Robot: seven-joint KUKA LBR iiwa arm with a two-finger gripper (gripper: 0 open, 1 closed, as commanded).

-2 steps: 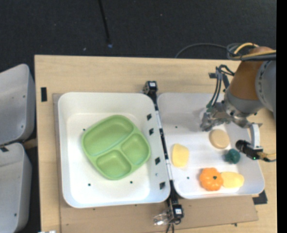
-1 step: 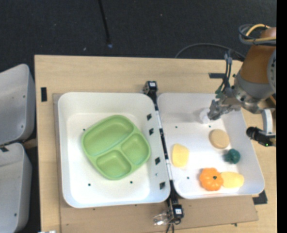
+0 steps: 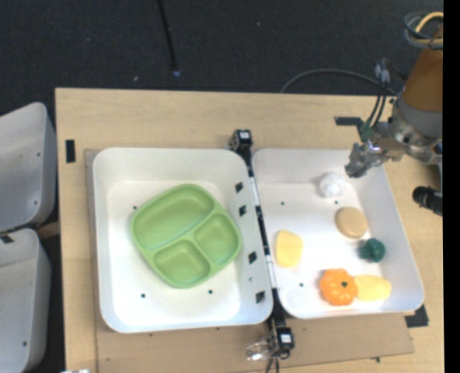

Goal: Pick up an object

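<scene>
We see gripper (image 3: 360,162) at right bin's (image 3: 292,301) far edge, grip unclear | white ball (image 3: 331,183) just beside | tray (image 3: 186,235) in left bin (image 3: 113,301)

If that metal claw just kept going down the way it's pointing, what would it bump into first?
Most likely the small white object: the gripper hangs just up and right of it, aimed down into the right bin. Depth is unclear from this slanted view, so it could instead meet the bin floor beside it.
</scene>
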